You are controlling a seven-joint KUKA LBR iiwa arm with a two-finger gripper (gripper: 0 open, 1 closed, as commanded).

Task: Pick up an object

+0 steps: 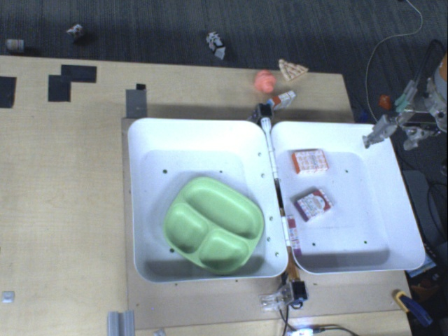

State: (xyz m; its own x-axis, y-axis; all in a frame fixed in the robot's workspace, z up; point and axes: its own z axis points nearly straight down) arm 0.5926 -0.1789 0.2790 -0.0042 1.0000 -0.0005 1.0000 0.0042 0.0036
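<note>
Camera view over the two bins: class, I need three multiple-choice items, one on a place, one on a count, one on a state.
1. Where does the green divided plate lie?
A. left bin
B. right bin
C. on the floor

2. How many small packets lie in the right bin?
A. none
B. two
C. five

3. How does the gripper stand to the packets?
A. clamped on one
B. pressed flat on both
C. apart from them, near the bin's far right corner

Answers: 1 A, the plate rests inside the left bin. 2 B, an orange packet and a red packet. 3 C, it touches neither.

Arm [435,89] cut by right edge, gripper [381,130] blurred
</note>
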